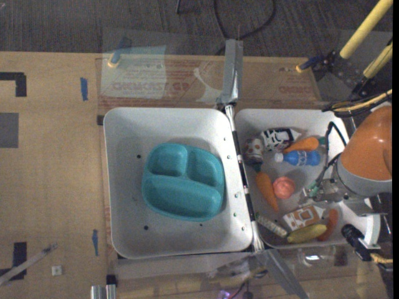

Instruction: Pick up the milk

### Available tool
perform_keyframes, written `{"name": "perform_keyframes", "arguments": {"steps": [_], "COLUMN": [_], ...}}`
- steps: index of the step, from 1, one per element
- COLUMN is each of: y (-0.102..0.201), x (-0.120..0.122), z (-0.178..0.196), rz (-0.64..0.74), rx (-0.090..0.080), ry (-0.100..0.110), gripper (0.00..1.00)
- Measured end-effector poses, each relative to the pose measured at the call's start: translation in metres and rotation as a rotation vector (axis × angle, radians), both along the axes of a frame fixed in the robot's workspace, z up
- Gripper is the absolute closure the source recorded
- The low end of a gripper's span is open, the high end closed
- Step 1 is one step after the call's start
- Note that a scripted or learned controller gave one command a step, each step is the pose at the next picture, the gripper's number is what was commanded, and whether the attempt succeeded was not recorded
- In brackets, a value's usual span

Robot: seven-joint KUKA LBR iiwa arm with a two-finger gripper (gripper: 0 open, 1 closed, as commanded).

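The milk [278, 138] is a small carton with black and white cow patches. It lies on its side near the back of the right bin [249, 120]. My gripper [317, 192] hangs low over the right half of that bin, under the orange wrist band [370, 152]. It is well in front of the milk and to its right, just above a brown and white carton [303, 217] and beside a pink ball [283, 187]. Nothing can be seen in its grasp.
Around the milk lie an orange carrot [303, 144], a blue bottle [302, 159] and a small can [253, 149]. Another carrot [267, 190], a banana [307, 233], a red sausage [330, 223] and a bar [272, 226] sit nearer the front. The left bin [124, 167] holds a teal divided plate [183, 180].
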State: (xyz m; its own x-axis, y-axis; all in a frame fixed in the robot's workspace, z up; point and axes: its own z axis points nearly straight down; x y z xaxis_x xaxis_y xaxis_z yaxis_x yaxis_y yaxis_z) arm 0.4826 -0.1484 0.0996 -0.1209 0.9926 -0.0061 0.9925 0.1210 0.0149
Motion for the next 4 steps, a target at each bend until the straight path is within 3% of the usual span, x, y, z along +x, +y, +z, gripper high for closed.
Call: {"name": "perform_keyframes", "arguments": {"steps": [1, 2, 3, 4], "y": [0.002, 0.002, 0.045, 0.069], "x": [0.003, 0.003, -0.001, -0.002], "z": [0.059, 0.059, -0.011, 0.088], "rz": [0.093, 0.092, 0.269, 0.117], "rx": [0.002, 0.002, -0.002, 0.002], "ry": [0.013, 0.014, 0.009, 0.014], "gripper": [1.00, 0.00, 0.00, 0.00]}}
